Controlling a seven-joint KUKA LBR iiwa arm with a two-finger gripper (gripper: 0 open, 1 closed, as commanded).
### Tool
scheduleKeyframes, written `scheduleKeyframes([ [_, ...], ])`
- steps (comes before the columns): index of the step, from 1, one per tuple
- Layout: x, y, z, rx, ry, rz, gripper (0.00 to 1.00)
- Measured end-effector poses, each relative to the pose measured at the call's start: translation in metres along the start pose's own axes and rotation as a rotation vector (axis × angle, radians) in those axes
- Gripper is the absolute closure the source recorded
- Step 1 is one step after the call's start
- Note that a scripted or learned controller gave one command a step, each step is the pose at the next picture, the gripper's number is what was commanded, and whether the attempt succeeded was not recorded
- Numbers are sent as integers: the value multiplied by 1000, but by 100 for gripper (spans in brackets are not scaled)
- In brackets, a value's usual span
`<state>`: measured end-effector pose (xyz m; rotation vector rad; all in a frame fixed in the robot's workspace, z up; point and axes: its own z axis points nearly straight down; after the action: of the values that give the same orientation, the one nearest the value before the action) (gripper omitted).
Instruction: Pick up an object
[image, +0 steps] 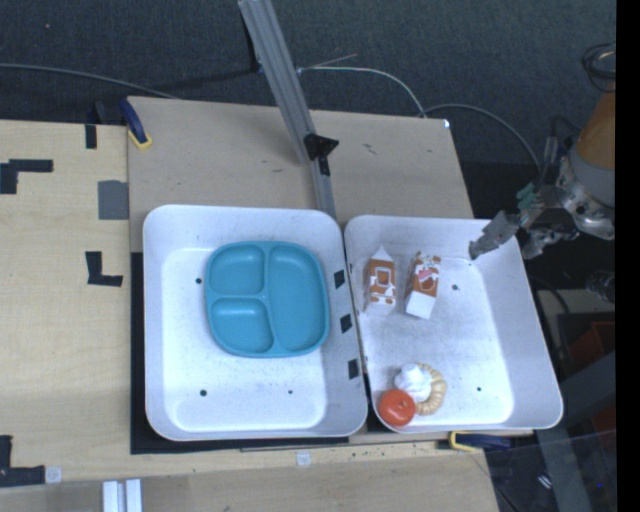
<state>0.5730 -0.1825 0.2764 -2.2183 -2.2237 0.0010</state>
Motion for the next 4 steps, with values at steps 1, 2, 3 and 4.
scheduleKeyframes([
  [1, 0, 0, 0, 0, 0, 0, 0],
  [2, 4, -4, 64, 7, 1, 1, 0],
  [3, 10, -4, 109, 6, 1, 0, 0],
  [4, 15, -11, 155, 6, 1, 0, 0],
])
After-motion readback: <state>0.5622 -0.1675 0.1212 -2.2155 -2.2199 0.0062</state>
